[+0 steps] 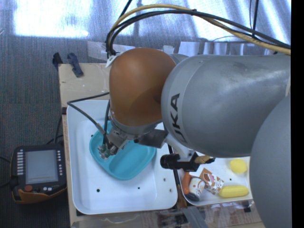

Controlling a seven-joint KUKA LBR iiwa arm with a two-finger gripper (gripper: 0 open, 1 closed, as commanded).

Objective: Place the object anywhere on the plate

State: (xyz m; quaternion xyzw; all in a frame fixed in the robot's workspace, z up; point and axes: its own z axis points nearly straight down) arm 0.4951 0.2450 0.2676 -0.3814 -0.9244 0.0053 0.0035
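A light-blue plate (124,163) lies in the left white bin (118,198), partly covered by the arm. My gripper (105,150) hangs low over the plate's left part, its tip close to the plate's surface. The arm's orange band and grey body hide most of the gripper from above. Something small and dark shows at the gripper's tip, too small to identify.
The right bin (216,202) holds a yellow lemon-like object (238,166), a yellow corn-like piece (233,191) and a small printed carton (210,180). A teach pendant (39,171) sits on the floor at the left. Cables run over the left bin's far edge.
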